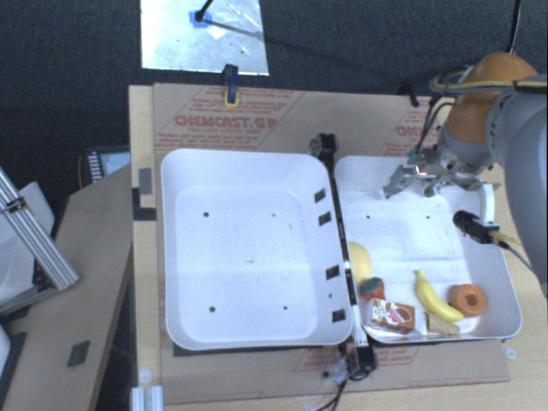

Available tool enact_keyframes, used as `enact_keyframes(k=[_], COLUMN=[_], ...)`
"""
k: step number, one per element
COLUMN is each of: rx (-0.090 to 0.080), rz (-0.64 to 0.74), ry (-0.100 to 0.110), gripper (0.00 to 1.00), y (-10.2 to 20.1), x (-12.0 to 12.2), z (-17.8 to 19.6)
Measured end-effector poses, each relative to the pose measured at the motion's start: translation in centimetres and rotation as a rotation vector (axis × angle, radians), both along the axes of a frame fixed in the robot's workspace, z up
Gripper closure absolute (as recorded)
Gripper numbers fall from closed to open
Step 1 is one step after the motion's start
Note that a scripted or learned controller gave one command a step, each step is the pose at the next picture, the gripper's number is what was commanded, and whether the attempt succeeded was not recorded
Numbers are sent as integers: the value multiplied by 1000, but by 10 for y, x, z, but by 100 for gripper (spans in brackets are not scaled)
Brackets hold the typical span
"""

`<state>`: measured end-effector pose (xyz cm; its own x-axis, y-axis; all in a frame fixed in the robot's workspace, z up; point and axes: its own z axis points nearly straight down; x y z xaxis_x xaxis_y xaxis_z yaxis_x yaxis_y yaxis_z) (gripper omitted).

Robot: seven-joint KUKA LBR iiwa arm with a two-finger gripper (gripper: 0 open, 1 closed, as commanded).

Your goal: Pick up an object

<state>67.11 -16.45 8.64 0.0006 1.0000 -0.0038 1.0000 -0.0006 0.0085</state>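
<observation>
Two shallow white bins sit side by side on a cardboard-covered bench (257, 114), seen from above at a slant. The left bin (248, 247) takes up the middle of the frame. The right bin (402, 229) holds a small cluster of things in its lower corner: a banana (433, 296), an orange ring (468, 299), a small printed packet (392, 316), a red piece (372, 288) and a pale yellow round fruit (360, 259).

The grey arm (514, 135) enters at the upper right. Its gripper (415, 178) hangs over the upper part of the right bin, well apart from the cluster; whether it is open or closed cannot be told, and nothing is seen in its grasp.

The banana looks the likeliest pick. It is probably a light, stiff, smooth toy, so it may slip. Its long axis runs from upper left to lower right, curving gently. Gripping across its middle, at right angles to that axis, seems best.
</observation>
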Motion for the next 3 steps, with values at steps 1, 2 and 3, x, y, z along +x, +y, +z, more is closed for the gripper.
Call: enact_keyframes(k=[1,2,3], rx=[5,7,8], rz=[10,10,16], ry=[6,5,3], gripper=[0,0,0], y=[75,143,262], x=[-2,-51,-21], z=[8,103,99])
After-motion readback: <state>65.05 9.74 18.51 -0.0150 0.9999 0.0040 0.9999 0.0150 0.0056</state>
